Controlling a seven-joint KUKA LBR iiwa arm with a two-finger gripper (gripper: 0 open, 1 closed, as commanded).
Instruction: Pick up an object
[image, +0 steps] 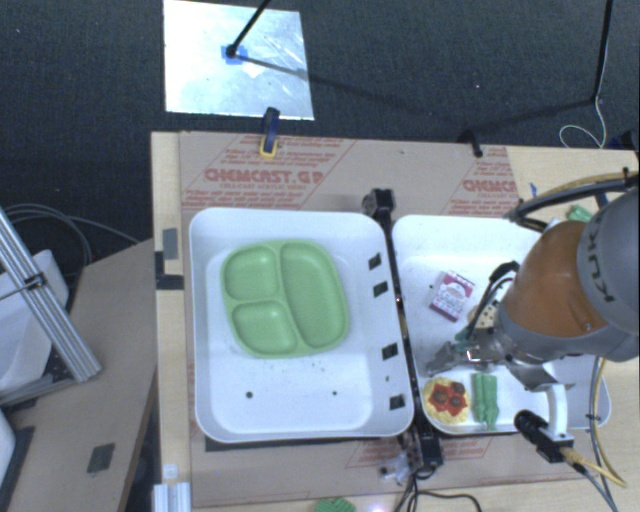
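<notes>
In the right bin a small red-and-white packet lies flat mid-floor, and a yellow toy plate with red and green food sits at the near edge

Wooden bench, pale brown, seen from above at a slant. Covered over most of its top by a brown protective sheet with red printed letters. Two shallow white bins placed directly on that sheet, side by side and touching along a dark middle seam: left bin and right bin. Small yellow and black clamp fixed at the far edge of the bench. Some grey patches stuck near the left edge.
</notes>
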